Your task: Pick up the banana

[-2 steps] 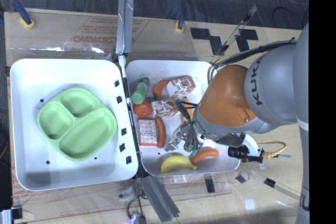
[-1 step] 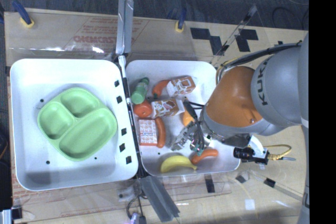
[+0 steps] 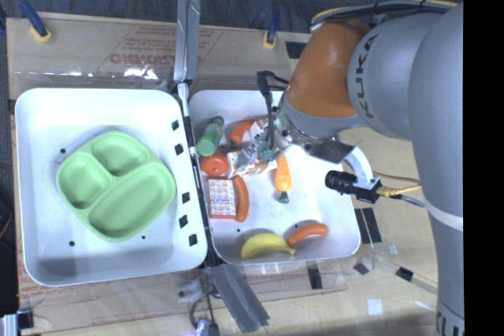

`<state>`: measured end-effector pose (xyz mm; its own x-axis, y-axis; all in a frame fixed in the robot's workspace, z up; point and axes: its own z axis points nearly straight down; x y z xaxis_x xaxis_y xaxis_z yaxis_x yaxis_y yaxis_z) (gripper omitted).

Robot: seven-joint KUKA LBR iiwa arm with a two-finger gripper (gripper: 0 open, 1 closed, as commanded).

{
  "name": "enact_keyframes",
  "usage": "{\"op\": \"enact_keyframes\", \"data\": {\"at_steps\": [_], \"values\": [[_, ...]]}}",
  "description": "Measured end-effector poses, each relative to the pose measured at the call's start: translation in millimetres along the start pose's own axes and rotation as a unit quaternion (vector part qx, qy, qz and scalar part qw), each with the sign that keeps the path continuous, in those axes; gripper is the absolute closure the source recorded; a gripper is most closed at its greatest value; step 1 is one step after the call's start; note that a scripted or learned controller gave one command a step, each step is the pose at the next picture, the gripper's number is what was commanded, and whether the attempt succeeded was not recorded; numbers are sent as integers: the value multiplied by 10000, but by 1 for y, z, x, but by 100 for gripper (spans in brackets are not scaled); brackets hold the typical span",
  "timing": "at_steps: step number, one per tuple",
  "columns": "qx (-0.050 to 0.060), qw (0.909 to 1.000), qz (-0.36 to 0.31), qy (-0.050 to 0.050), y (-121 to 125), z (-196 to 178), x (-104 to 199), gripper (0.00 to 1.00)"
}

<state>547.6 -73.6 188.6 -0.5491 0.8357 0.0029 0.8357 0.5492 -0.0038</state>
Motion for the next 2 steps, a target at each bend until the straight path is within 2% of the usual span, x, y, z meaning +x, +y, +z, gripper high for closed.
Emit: {"op": "enact_keyframes", "data": {"at_steps": [1, 2], "values": [[1, 10000, 3, 0, 0, 0, 0, 0], [5, 9997, 259, 0, 7, 17, -36, 0]]}}
